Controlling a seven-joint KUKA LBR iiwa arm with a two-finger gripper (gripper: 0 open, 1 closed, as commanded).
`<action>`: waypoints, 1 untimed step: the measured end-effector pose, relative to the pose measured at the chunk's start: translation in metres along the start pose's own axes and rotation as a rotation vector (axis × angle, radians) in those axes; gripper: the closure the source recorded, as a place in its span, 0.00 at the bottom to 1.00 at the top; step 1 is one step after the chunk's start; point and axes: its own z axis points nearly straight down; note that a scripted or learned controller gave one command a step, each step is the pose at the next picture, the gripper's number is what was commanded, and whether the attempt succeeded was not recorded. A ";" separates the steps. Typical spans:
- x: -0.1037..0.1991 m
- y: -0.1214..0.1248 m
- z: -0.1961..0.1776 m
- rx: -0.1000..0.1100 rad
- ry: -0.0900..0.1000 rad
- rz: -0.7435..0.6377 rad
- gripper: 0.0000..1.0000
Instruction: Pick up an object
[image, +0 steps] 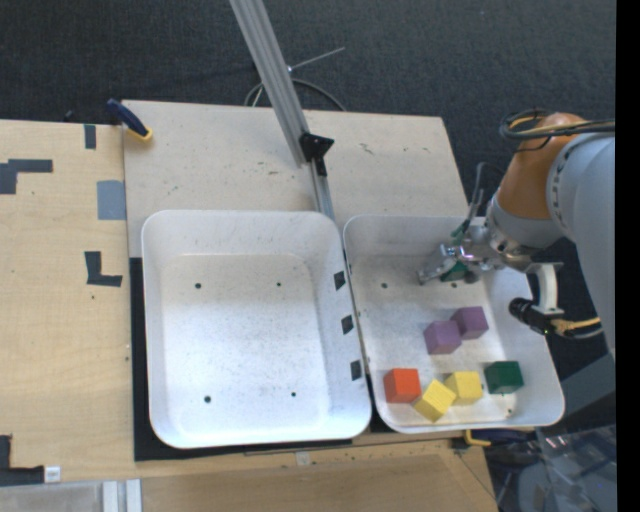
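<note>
In the right bin (400, 240) lie several small blocks: two purple ones (442, 336) (470, 321) side by side, an orange one (403, 384), two yellow ones (436, 400) (465, 385) and a dark green one (503, 376) near the front right corner. My gripper (443, 268) hangs over the upper right part of this bin, behind the purple blocks and apart from them. Nothing shows between its tips.
The left bin (160, 300) stands beside the right one on the bench. A metal pole (272, 70) slants down from the top to the gap between the bins. A blue and yellow tool (130, 120) lies at the bench's far left.
</note>
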 end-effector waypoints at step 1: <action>0.001 0.002 -0.014 -0.005 -0.001 -0.002 1.00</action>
